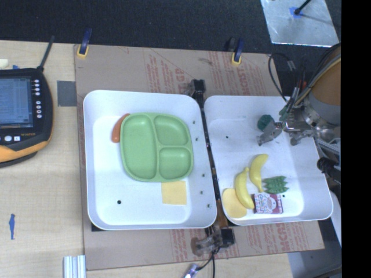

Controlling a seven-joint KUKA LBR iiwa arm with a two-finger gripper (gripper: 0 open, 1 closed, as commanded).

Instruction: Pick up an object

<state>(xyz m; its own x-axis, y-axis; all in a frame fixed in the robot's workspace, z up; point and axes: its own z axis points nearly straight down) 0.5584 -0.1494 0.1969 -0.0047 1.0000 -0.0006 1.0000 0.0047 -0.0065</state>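
Arm comes in from the right, wrist low over the right bin (pixel 232 112) — gripper (pixel 277 131) fingers spread apart, nothing between them. Small dark green object (pixel 265 121) sits just beside the fingertips — two bananas (pixel 250 179) lie nearer the front.

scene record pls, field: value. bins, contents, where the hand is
left bin: green divided plate, orange item partly under its left edge, yellow square in front of the plate
right bin: dark green round item, two bananas, yellow round piece, green leafy item, red and white packet
hand: over the right bin's far right part, next to the dark green round item
held: nothing seen between the fingers
outside bins: pendant on the bench at left
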